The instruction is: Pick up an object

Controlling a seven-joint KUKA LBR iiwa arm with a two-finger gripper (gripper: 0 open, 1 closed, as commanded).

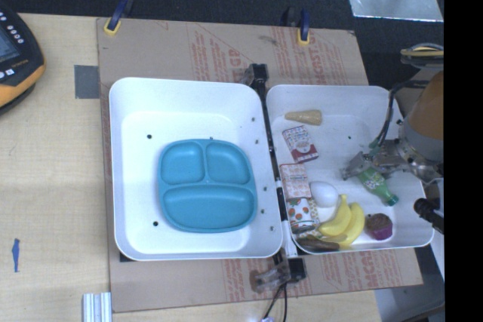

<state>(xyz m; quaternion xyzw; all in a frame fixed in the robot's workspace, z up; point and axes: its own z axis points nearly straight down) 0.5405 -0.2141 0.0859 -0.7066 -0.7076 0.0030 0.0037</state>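
A: Camera view first: 2 white bins side by side, the left bin (pixel 128 162) bearing a blue divided plate (pixel 206 185).

B: And the right bin (pixel 343 98)?

A: Crowded along its left and front: a tan cone-shaped piece (pixel 303 117), a red-and-white packet (pixel 299 144), a white egg-like ball (pixel 324 194), bananas (pixel 343 221), a dark purple round thing (pixel 379 226).

B: Gripper (pixel 367 164)?

A: Reached in from the right, low over a green bottle (pixel 377 185) near the bin's right side. Fingers splayed, apparently released, touching or just above the bottle; hard to tell which. Nothing seen clamped between them.

B: Handling?

A: Judged light, stiff, smooth plastic; lying on its side, likely to roll or slip. Best taken across the middle of the body, not the tapered end.
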